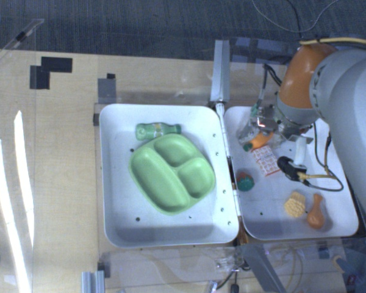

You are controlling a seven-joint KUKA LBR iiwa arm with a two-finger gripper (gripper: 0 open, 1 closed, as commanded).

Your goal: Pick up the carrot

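The small orange carrot (260, 140) lies in the upper left part of the right-hand shallow white bin (338, 224), tilted, with the claw (265, 126) directly over it — whether its grip is wide, narrow or closed on anything you cannot tell from here. Just below the carrot sits a red-and-white patterned card (266, 160); further below it, a teal and red ball (246, 182). To do this step well, centre over the carrot's middle, align across its long axis, and descend fully — keep clear of the card's edge.
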